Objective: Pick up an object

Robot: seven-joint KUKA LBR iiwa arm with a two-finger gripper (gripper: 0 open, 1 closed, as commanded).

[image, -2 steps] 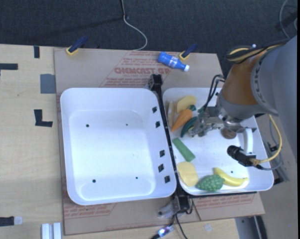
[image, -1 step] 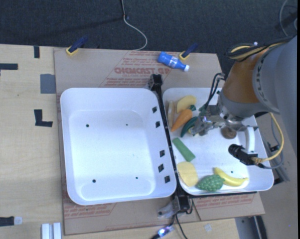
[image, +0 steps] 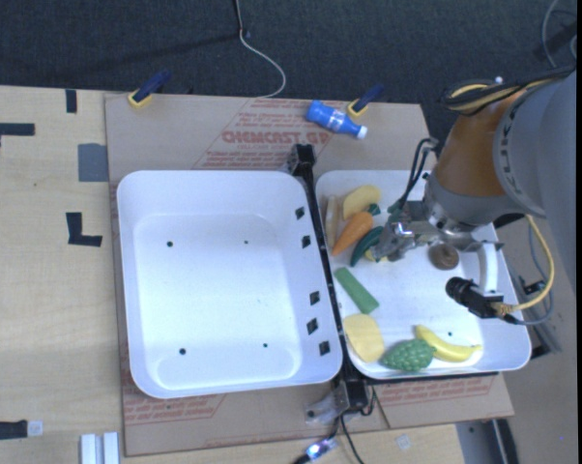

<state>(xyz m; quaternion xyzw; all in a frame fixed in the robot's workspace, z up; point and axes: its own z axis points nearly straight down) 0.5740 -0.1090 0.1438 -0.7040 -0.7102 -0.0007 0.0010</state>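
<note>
- Two white bins sit side by side on your bench (image: 40, 259): left bin (image: 214, 278) and right bin (image: 504, 356).
- Your gripper (image: 388, 243) is low over the upper-left part of the right bin, arm (image: 484, 153) coming in from the right.
- Fingers: I can't tell whether they're wide or narrow; the tips blur into the dark green item (image: 368, 245) beside them. No object is clearly seen between them.
- Orange carrot (image: 352, 230) lies just left of the gripper, touching or nearly touching that dark green item.
- Yellow piece (image: 361, 199) is above the carrot, near the bin's top-left corner.
- Green stick (image: 356, 290) lies at a slant mid-bin, below the gripper.
- Pale yellow block (image: 364, 336), green leafy lump (image: 407, 356) and banana (image: 448, 346) line the near wall.
- Blue bottle (image: 334, 119) lies on the cardboard behind the bins.
</note>
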